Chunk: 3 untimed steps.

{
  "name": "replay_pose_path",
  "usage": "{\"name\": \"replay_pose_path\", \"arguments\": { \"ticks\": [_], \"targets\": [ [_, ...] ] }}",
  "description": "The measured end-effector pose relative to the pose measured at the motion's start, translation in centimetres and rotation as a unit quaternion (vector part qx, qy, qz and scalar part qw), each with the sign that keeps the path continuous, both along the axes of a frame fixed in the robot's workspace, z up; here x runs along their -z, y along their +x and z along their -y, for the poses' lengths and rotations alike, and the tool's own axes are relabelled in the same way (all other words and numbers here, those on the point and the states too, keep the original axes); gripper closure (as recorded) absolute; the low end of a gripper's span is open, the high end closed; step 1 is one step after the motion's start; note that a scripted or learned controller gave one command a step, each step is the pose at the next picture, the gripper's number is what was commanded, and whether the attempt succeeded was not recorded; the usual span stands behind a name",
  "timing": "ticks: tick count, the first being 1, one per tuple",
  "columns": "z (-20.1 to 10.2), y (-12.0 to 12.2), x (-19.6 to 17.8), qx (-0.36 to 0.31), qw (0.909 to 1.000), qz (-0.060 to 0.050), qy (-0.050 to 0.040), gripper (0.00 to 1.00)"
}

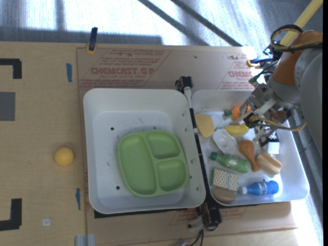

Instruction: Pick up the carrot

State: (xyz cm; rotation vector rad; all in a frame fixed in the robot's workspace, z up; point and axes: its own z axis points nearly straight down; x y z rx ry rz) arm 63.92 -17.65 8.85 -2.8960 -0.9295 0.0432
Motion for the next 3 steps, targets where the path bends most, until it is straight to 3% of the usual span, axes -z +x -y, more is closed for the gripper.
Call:
{"name": "replay_pose_path", "arguments": {
  "ticks": [1,2,3],
  "targets": [
    [-0.4,1.1,-0.1,0.201,0.9788,-0.022,-0.0290,0.00],
    [-0.3,1.8,-1.3,0.198,0.9796,0.001,-0.0355,1.00],
    [-0.4,1.1,-0.7,0.199,0.9792,-0.019,-0.0322,0.00]
  ]
}}
